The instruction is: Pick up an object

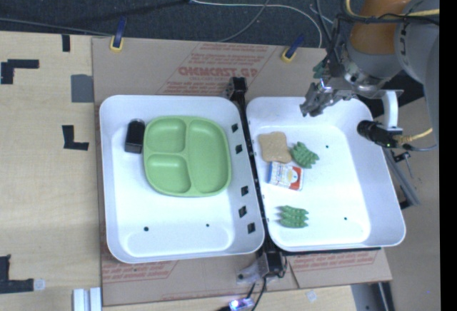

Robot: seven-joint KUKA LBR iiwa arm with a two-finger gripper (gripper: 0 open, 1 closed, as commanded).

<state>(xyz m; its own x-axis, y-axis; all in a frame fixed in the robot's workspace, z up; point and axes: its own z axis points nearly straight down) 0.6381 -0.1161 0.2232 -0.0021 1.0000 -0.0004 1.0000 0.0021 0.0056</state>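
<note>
The right bin (pixel 371 217) holds a tan bread slice (pixel 273 146), a green leafy toy (pixel 305 154), a small red-and-white packet (pixel 285 175) and a green pea pod (pixel 293 216). My gripper (pixel 314 104) hangs over the far edge of the right bin, up and to the right of the bread slice, apart from all the objects. Nothing shows between its fingers. The left bin (pixel 128 231) holds a green divided plate (pixel 188 155) and a small black block (pixel 134 135) to the plate's left.
The grey arm with its orange band (pixel 389 6) comes in from the upper right. Cables run across the dark floor behind the bins. A black divider (pixel 244 160) separates the two bins, which sit on cardboard (pixel 214 67).
</note>
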